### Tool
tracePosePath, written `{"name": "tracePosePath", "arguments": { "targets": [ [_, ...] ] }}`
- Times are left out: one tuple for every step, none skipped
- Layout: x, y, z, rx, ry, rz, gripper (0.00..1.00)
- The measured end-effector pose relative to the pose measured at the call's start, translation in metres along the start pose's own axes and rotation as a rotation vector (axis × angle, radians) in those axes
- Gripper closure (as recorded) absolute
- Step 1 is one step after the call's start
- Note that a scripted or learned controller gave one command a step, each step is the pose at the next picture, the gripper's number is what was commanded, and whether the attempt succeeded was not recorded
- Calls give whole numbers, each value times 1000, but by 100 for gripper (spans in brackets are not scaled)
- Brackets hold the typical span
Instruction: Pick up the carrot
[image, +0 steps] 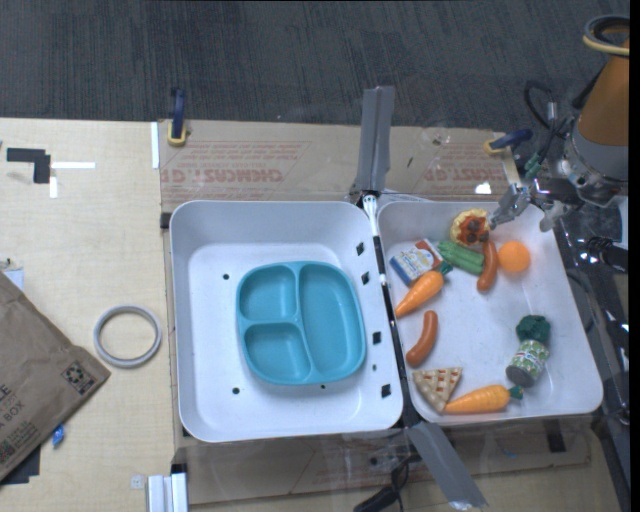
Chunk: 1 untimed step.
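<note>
On the far left of the counter (80, 150) lies a brown paper bag (35, 385), and just right of it a ring of tape (127, 334) sits flat. Next comes the left bin (200, 240), holding a teal divided plate (301, 322). The right bin (560, 330) carries the toy food: a blue-and-white packet (413, 262) near its far left corner, with one carrot (420, 291) just beside it, lying at a slant. Nearer in, a sausage (423, 337) lies apart, then a waffle slice (438, 383) touching a second carrot (480, 399) along the near wall. A small bottle (527, 362) sits beside that carrot's leafy end, with broccoli (533, 327) just beyond. Toward the far side lie a green pepper (461, 257), another sausage (488, 267) and an orange (513, 257). The tool (507, 207) hangs over the far right corner; whether it is wide or narrow I cannot tell.
</note>
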<state>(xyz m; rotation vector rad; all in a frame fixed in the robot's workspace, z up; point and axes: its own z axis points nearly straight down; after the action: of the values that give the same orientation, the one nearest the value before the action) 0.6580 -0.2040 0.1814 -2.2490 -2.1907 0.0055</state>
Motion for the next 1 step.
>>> {"name": "tracePosePath", "arguments": {
  "targets": [
    [85, 2, 84, -12, 0, -80, 0]
  ]
}}
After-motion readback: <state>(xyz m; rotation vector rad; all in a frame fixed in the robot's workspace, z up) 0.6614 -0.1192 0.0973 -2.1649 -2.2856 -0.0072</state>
